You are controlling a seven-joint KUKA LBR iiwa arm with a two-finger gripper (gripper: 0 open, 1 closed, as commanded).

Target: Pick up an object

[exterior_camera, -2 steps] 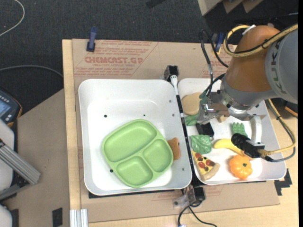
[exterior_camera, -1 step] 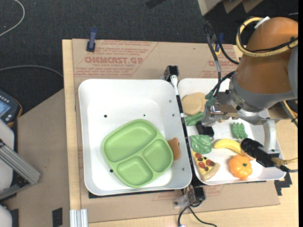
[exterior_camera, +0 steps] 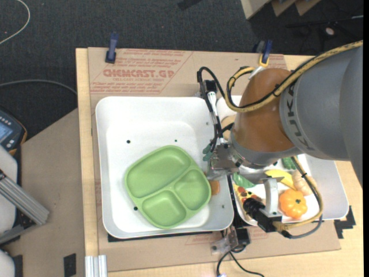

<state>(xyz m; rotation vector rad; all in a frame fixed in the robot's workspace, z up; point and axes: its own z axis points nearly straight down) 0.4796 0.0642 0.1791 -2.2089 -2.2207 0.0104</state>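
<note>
Arm is hanging low over the seam between the bins, gripper (exterior_camera: 218, 161) at the right rim of the green divided plate (exterior_camera: 168, 185) in the left bin (exterior_camera: 115, 154). Grip state: cannot tell. Orange toy fruit (exterior_camera: 292, 203) is lying in the right bin. Best to centre squarely on one item before closing.

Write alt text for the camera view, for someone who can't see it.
A grey robot arm with an orange band reaches from the right over two white bins. The left bin holds a green divided plate; the right bin holds small toy foods, including an orange fruit.
</note>
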